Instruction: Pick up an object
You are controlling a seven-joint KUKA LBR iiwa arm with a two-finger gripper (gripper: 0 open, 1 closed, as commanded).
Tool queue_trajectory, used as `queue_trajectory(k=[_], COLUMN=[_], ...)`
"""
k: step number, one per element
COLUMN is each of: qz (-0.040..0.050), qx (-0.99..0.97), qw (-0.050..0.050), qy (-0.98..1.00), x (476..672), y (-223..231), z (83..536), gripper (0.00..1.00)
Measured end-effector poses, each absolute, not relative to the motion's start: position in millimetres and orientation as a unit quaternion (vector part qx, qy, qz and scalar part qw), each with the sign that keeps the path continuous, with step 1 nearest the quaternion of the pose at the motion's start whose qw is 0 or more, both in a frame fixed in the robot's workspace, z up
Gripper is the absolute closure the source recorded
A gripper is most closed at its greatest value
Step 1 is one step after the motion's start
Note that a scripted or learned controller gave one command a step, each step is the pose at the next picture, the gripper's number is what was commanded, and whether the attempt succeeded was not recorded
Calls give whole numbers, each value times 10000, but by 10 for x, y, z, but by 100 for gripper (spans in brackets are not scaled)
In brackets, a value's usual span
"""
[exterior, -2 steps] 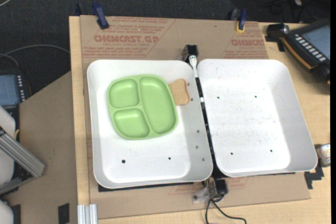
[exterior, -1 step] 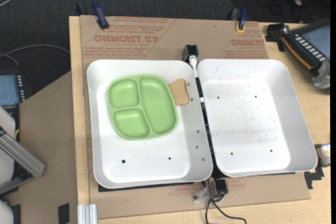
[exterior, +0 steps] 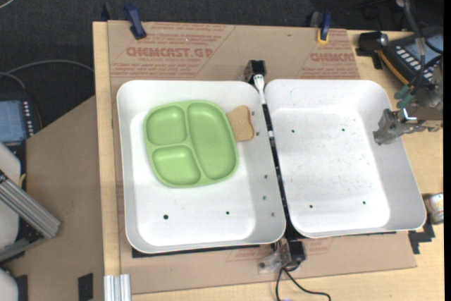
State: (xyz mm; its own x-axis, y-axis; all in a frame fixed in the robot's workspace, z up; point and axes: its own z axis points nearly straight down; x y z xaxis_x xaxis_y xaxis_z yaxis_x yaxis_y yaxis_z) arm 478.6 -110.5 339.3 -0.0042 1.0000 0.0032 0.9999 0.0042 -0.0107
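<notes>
Left bin [exterior: 141,222]: holds a green divided plate [exterior: 190,144] with three compartments, lying flat in the far half.
Tan object [exterior: 241,123]: a flat, bread-like piece, touching the plate's right rim, just inside the bin's far right corner.
Right bin [exterior: 338,208]: bare white floor with small dark specks.
Gripper [exterior: 389,127]: at the right bin's right wall, far half, above the rim; well apart from the plate and tan piece.
Gripper state: cannot tell how far it is open; nothing seen in its grasp.
Bench board [exterior: 211,46]: brown, printed lettering along the far edge, clamped at two points.
</notes>
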Motion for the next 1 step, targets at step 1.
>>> queue_trajectory(k=[1], qz=[-25], qx=[-7078], qw=[-58], qy=[-7063], x=[5054], y=[-1436], z=[4217], gripper=[100])
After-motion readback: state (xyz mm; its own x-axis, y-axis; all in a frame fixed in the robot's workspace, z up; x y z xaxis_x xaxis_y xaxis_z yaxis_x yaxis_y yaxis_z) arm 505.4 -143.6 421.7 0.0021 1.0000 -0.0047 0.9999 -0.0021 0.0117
